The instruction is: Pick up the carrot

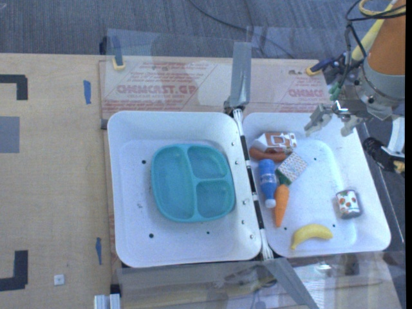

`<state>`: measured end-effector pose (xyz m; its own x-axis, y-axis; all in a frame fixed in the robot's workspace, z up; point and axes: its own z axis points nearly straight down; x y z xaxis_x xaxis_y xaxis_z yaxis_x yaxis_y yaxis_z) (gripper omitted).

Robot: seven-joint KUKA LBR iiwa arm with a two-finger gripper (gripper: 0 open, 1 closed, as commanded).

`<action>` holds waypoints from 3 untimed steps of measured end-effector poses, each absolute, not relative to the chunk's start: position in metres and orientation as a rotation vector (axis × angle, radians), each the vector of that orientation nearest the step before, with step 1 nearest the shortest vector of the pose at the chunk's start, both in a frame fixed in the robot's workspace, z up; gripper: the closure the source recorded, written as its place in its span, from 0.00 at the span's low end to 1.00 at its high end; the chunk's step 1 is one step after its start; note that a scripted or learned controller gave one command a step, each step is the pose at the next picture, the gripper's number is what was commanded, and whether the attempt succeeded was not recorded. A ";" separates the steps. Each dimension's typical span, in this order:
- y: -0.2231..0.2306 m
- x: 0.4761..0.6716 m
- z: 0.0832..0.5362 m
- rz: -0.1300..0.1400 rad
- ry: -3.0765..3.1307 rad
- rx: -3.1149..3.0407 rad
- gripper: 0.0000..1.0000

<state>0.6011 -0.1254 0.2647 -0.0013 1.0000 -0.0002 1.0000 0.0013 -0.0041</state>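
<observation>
Camera view, looking down on two shallow white bins: the left bin [129, 134] holds a teal plastic plate [192, 182] with three compartments. The right bin [370, 217] carries the clutter. Its small orange carrot [280, 204] lies near the bin's left wall, pointing down toward the front, its top touching the cap end of a blue bottle [268, 182] just to its left. A speckled square packet [292, 167] sits just above the carrot, and a brown-and-white carton [275, 143] lies behind that. A yellow banana [311, 234] rests near the front edge, and a small silver can [347, 203] stands to the right. The two-finger gripper [330, 120] hovers over the bin's back right corner, well apart from the carrot, fingers spread open with nothing between them.
</observation>
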 end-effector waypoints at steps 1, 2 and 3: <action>-0.102 0.570 0.105 0.004 -2.258 -2.178 0.00; -0.104 0.520 0.089 -0.009 -2.383 -2.089 0.00; -0.100 0.519 0.094 -0.008 -2.376 -2.074 1.00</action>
<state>0.5190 -0.0996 0.0941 -0.1351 0.9908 -0.0059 0.9908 0.1352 0.0118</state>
